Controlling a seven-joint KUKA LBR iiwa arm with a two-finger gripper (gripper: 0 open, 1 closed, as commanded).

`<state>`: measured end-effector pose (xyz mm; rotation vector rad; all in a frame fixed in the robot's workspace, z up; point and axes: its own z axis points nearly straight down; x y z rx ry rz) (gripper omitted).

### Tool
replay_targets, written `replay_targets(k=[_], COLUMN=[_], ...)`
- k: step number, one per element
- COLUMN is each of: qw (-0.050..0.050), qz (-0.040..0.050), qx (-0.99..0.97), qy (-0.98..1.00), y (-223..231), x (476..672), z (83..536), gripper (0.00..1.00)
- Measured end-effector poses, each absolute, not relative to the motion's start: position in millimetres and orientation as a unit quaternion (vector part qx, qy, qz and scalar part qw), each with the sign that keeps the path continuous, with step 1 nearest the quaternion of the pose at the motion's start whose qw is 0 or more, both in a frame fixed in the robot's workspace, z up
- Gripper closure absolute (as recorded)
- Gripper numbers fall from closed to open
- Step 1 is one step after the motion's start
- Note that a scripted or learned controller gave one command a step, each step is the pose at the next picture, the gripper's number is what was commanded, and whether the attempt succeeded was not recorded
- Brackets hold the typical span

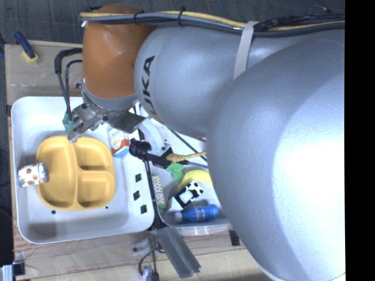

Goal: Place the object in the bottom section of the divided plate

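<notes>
A yellow divided plate lies in the left white bin, with one long section on its left and two smaller ones on its right. My gripper hangs over the plate's upper rim, below the orange band of the arm. A small white cup with orange and green print rests against the plate's left edge. A small white, red and blue packet lies just right of the plate, close to the gripper.
The right bin holds a yellow thing, a black-and-white toy, a blue bottle and a green piece. The grey arm covers most of that bin. A blue-and-yellow tool lies on the bench at upper left.
</notes>
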<state>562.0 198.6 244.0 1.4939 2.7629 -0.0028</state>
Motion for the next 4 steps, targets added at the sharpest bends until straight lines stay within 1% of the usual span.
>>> replay_targets(k=[1,2,3,4], qw=[0.000,0.000,0.000,0.000], qz=[-0.0008,-0.0003,-0.0003,-0.0008], qx=[0.477,0.480,0.481,0.460], qy=[0.879,0.877,0.877,0.888], y=[195.9,187.2,186.6,167.9], x=[553.1,483.0,483.2,540.0], z=[162.8,226.6,226.6,168.0], gripper=[1.00,1.00,0.00,0.00])
